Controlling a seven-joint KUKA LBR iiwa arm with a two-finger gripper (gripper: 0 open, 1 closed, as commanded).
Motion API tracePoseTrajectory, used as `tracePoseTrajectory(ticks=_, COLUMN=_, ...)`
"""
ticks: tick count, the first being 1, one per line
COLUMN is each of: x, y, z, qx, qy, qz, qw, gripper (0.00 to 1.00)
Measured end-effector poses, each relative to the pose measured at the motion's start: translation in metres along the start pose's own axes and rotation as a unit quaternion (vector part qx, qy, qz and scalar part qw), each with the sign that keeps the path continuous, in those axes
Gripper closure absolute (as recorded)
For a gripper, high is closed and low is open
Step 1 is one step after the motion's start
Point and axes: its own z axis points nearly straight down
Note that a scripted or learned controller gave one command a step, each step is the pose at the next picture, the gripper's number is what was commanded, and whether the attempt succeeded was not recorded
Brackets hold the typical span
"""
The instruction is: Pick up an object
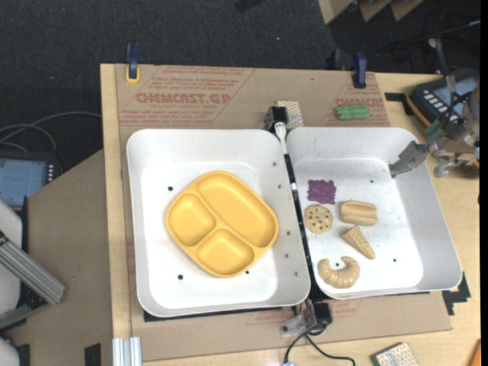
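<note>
The object to pick can be any of five small toy foods, and all of them lie in the right shallow white bin (404, 227), in its left half near the wall it shares with the other bin. The left shallow white bin (152, 197) bears one big thing, a yellow plastic plate with three compartments (221, 223), which I judge too wide and flat for an easy grasp.

Of the small foods, the tan croissant (339, 271) lies nearest the front. The light brown bread roll (358, 213) and the tan pointed cone (358, 242) lie just beside each other. The round cookie with dark chips (318, 219) is just left of the roll, and the purple bunch of grapes (321, 191) is just behind the cookie.

The grey gripper (409, 161) hangs over the back right part of this bin, apart from all the foods. Whether it is spread or closed I cannot tell. I judge this as the approach step. The next move calls for travel to the left and forward over one food, then a descent.
</note>
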Motion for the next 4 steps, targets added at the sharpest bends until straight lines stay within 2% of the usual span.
tracePoseTrajectory(ticks=1, x=0.077, y=0.027, z=0.149, qx=0.006, qy=0.003, qz=-0.004, qw=1.0, gripper=0.0)
tracePoseTrajectory(ticks=2, x=0.085, y=0.102, z=0.171, qx=-0.003, qy=0.0, qz=-0.001, qw=1.0, gripper=0.0)
tracePoseTrajectory(ticks=3, x=0.084, y=0.099, z=0.171, qx=0.0, qy=0.0, qz=-0.001, qw=1.0, gripper=0.0)
tracePoseTrajectory(ticks=4, x=0.074, y=0.009, z=0.171, qx=0.004, qy=0.001, qz=0.001, qw=1.0, gripper=0.0)
